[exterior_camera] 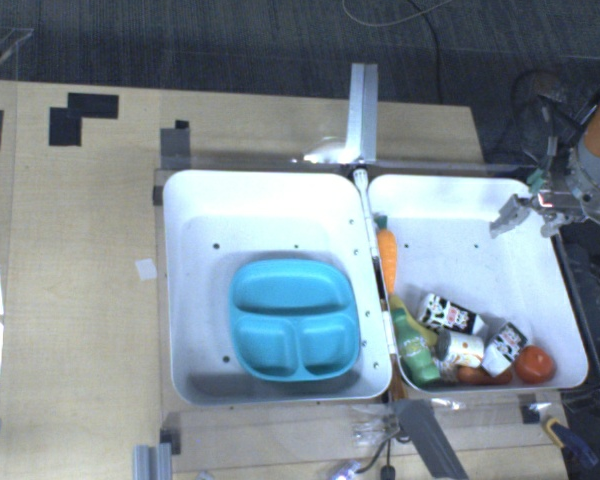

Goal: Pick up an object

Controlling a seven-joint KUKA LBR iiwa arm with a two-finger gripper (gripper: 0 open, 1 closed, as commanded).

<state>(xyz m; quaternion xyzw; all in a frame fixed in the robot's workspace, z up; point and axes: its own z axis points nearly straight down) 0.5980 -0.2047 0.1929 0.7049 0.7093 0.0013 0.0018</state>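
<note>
The pale wooden surface (70, 298) carries two shallow white bins side by side. The left bin (195, 268) holds a blue divided tray (295, 318), lying flat toward the bin's near side, with one long compartment at the far side and two smaller ones nearer the camera. The right bin (460, 238) has its contents gathered along the left wall and the near edge.

The arm (595, 158) comes in at the right edge of the view, with the tool (525, 208) above the far right corner of the right bin, well apart from the things below. A pale finger (507, 216) points left and down; the tool looks spread and bare, though at this size the gap is hard to judge.

Along the divider lies an orange carrot (386, 255), and nearer the camera a green bottle (414, 346) lies on its side. Beside it rests a black-and-white carton (449, 315), then a small white container (467, 348) and another small black-and-white pack (506, 342). A red tomato (534, 365) sits in the near right corner, just beside that pack.
</note>
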